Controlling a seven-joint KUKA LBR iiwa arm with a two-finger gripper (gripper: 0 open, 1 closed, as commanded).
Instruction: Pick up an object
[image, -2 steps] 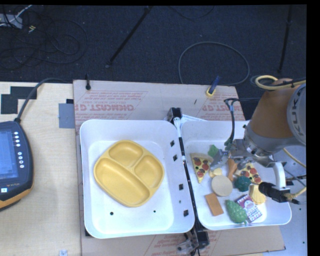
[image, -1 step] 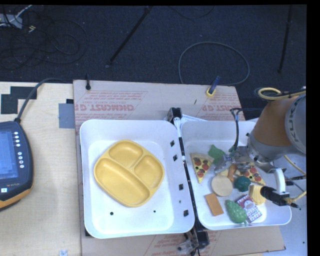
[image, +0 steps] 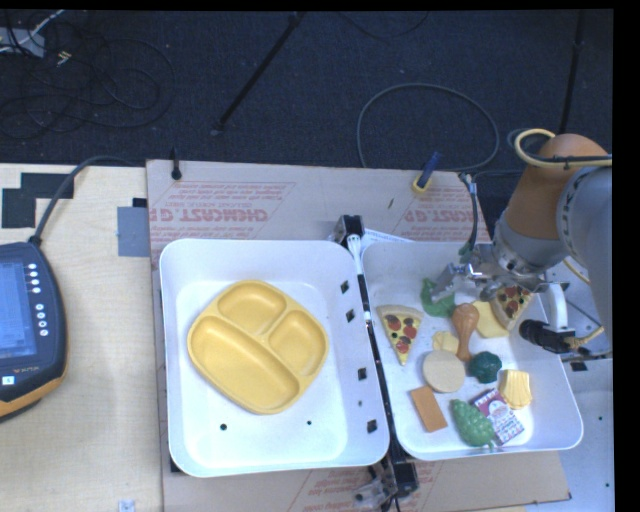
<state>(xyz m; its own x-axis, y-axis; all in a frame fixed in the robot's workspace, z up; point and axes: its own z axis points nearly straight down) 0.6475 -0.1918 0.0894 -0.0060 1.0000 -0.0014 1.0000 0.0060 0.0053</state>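
Toy food piled in the right bin (image: 560, 425), all of it placed here relative to the chicken drumstick (image: 465, 322) near the middle of the heap. Just left of the drumstick: a pizza slice (image: 401, 331), lying flat and apart from the rest. Just below: a pale round disc (image: 443, 372), touching or nearly touching the drumstick's lower end. Below and right: a dark green lump (image: 486, 366), then a yellow cheese wedge (image: 515, 387). Further below: an orange slab (image: 427, 408), a green leafy vegetable (image: 472, 422) and a small printed packet (image: 501, 417). Above and left: another green piece (image: 436, 296). Right of the drumstick: a second pizza slice (image: 511, 301), partly under the gripper.

Gripper (image: 487, 278) low over the heap, just above and right of the drumstick, close to the second pizza slice. Fingers lost against the clutter, so impossible to tell whether spread, closed, or gripping anything.

Likely handling, judged from looks: hollow moulded plastic, light, stiff, smooth and a little slippery, not fragile. Drumstick best taken across the narrow shank, not the bulbous end, which would squirt out of a pinch. Flat pieces such as the pizza slices and orange slab hard to get under; edges the only purchase. Crowding a risk: neighbours easily nudged or pinched together.

Left bin (image: 190, 270) holding a yellow divided plate (image: 258, 345), well apart from the drumstick.
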